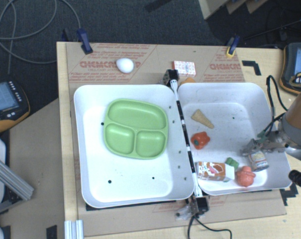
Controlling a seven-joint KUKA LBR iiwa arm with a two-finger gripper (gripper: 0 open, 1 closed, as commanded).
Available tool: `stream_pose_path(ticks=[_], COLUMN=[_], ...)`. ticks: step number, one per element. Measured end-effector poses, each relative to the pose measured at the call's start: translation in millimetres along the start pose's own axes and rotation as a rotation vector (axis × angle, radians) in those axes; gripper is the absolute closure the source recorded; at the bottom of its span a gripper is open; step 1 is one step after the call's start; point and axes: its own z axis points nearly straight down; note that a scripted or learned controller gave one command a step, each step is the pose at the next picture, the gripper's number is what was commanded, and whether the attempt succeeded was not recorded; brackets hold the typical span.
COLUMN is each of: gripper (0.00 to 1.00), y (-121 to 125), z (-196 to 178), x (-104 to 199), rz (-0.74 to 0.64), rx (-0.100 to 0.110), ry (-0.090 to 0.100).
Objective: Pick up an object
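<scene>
Fingers [253, 149] of gripper [258, 152] around small can [258, 159]; right bin [250, 96].

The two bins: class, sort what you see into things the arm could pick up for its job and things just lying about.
For the job, in the right bin: wedge, red pepper, packet, tomato, can, gripper.

Lying about: green tray in the left bin, white egg, checked box, blue clamps.

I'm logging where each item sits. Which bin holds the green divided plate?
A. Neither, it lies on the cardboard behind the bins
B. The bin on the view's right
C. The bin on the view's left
C: the green divided plate lies flat inside the left bin, away from the gripper in the right bin.
</scene>
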Motion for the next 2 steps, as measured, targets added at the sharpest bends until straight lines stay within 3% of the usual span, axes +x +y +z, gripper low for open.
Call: stream_pose_path(ticks=[1, 2], gripper=[1.0, 1.0], y=[22, 63], z=[-36, -78], x=[66, 125], rz=[-0.001, -0.001], rx=[-0.002, -0.001], ry=[-0.002, -0.001])
